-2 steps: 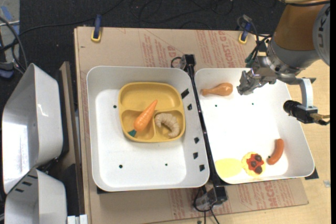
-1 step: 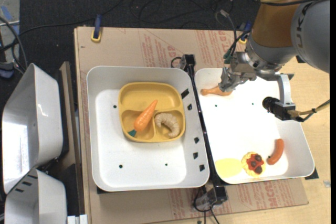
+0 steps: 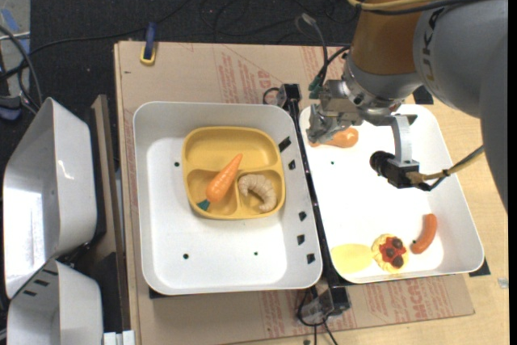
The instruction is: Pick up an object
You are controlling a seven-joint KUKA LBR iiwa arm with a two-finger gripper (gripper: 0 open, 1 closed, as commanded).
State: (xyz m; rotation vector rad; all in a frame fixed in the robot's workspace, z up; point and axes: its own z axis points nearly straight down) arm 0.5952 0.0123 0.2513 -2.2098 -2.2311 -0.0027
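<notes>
We cannot tell our tool's [image 3: 325, 128] state above the small, light, smooth orange piece [image 3: 342, 138]; grip its middle.

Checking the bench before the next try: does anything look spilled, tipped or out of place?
Nothing stands out. The yellow plate sits flat in the left bin, holding a carrot and a shrimp. In the right bin, the sausage and other toy foods lie loose, and the gripper hangs over an orange piece.
</notes>
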